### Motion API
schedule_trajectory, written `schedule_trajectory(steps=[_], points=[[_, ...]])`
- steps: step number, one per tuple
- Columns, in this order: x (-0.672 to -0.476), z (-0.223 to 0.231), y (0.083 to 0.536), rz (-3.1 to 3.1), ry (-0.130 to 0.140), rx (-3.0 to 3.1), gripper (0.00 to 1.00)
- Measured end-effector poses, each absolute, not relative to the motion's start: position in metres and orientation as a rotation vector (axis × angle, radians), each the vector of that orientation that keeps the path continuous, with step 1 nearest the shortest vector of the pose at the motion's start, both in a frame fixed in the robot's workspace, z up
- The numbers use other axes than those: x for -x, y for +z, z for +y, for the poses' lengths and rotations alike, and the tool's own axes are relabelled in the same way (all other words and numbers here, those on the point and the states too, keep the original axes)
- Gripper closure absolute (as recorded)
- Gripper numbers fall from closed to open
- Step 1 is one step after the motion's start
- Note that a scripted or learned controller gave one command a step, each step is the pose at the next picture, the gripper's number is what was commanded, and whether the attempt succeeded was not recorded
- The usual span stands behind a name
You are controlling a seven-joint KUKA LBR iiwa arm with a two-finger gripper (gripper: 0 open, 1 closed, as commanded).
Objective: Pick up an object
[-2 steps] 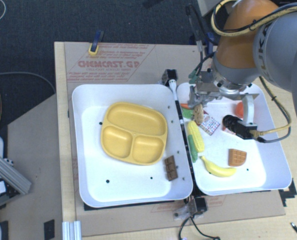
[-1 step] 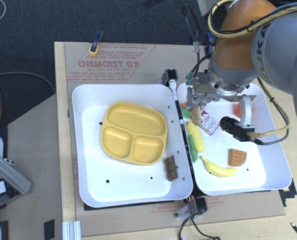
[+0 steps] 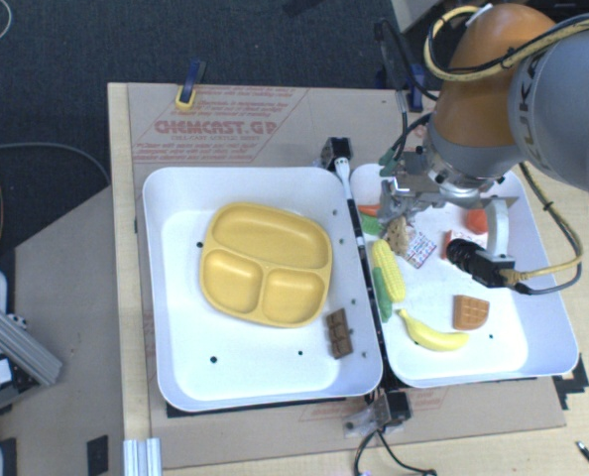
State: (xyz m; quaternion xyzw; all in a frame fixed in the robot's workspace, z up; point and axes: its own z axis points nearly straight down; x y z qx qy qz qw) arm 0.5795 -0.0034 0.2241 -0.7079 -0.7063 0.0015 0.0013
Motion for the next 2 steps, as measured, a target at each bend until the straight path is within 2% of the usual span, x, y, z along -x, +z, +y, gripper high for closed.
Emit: schedule_trajectory(steps=[1,2], points=[[-0.5916,0.0149,0.2254,-2.226,-0.003,2.220,1.00],[-0.5863,0.0087,0.2349,-2.223,-0.003,2.224,1.00]])
